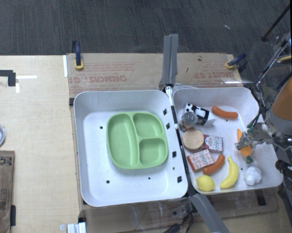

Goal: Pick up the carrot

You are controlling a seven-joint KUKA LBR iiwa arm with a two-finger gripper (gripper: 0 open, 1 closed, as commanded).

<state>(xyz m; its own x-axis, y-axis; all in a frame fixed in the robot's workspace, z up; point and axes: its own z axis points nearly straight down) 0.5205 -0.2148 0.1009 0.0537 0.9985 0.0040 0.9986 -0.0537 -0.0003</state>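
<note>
Right bin (268, 186), near to far: one lemon (205, 183), one banana (229, 173), one garlic (252, 175), two sausages (213, 165). One carrot (243, 143) at the bin's 3 o'clock side, touching the pincer (244, 144); pincer's spread cannot be told. Left bin (91, 187): one green plate (137, 139).

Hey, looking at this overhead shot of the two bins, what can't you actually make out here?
- Gripper: too small and blurred in the camera view to tell how it is set, or whether it grips the carrot.
- Carrot: the gripper covers its middle, leaving only orange ends.
- Arm: cut off by the right edge.
- Small packets: print too small to read.
- Dark round item by the divider: blurred, unidentifiable.
</note>
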